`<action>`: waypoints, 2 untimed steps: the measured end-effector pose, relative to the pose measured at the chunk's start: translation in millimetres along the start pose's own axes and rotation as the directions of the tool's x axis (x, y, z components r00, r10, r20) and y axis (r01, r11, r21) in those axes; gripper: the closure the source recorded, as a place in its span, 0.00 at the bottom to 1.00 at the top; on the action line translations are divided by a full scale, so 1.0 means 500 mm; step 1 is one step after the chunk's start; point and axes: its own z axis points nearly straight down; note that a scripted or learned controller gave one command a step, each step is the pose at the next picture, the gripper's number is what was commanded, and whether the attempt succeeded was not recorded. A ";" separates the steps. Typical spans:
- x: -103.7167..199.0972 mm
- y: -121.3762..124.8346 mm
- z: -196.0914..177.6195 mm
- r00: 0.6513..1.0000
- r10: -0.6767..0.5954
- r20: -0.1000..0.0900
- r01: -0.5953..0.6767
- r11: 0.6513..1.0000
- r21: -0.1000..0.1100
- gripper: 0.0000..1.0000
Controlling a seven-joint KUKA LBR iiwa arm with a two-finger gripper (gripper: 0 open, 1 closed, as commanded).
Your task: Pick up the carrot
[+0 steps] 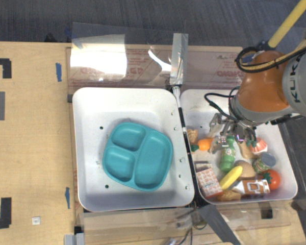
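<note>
The gripper (228,137) hangs low in the right bin (285,152), and I cannot tell its state. The carrot (203,145) lies just left of it, beside the bin's left wall. Best slide left and straddle it squarely, clear of the green bottle (227,160).

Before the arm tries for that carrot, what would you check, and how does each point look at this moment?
1. Carrot in sight, in the right bin: ok.
2. Gripper near the carrot, just to its right: ok.
3. Carrot between the fingers: not ok, it lies beside them.
4. Room around the carrot: not ok, a green bottle and banana crowd close.
5. Finger opening: cannot tell.
</note>
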 end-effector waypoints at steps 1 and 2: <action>0.108 -0.017 0.021 0.960 0.282 -0.004 -0.282 0.960 0.002 1.00; 0.112 -0.017 0.025 0.959 0.282 -0.009 -0.282 0.959 0.003 0.00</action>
